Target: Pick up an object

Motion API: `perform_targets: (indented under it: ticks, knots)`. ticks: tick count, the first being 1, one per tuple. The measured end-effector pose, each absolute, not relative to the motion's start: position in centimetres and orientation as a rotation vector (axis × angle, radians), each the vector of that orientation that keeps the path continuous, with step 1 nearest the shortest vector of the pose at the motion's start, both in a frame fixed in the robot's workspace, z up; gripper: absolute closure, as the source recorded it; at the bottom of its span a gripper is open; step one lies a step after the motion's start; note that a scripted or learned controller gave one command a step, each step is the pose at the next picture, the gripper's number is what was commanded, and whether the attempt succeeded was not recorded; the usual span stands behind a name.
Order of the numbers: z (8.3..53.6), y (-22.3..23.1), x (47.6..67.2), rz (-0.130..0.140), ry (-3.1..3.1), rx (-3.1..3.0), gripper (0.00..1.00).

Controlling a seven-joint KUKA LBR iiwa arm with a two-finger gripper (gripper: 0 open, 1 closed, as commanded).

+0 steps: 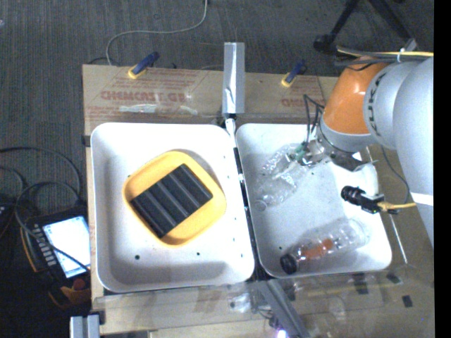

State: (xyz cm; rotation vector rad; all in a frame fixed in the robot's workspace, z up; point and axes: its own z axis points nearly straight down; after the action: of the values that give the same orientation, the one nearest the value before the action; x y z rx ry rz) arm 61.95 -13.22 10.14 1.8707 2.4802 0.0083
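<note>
Clear plastic bottles are seen crumpled in the right bin, with the tool poised at their upper edge; whether it is open or closed cannot be told. A slip is judged likely, since thin, glossy plastic may buckle or slide when squeezed.

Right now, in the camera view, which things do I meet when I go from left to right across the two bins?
Yellow tray with black ridged insert in the left bin → crumpled clear plastic bottle in the right bin → clear bottle with dark cap, lying nearer the front → the arm's orange band.
</note>
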Motion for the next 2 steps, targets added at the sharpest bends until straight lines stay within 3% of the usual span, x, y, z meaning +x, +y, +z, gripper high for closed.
perform_targets:
  ticks: [1, 2]
  knots:
    - [9.4, -12.5, 65.6, -0.038, 2.49, 1.931, 0.0]
    - [9.8, -10.7, 62.0, 0.01, 2.469, 1.898, 0.0]
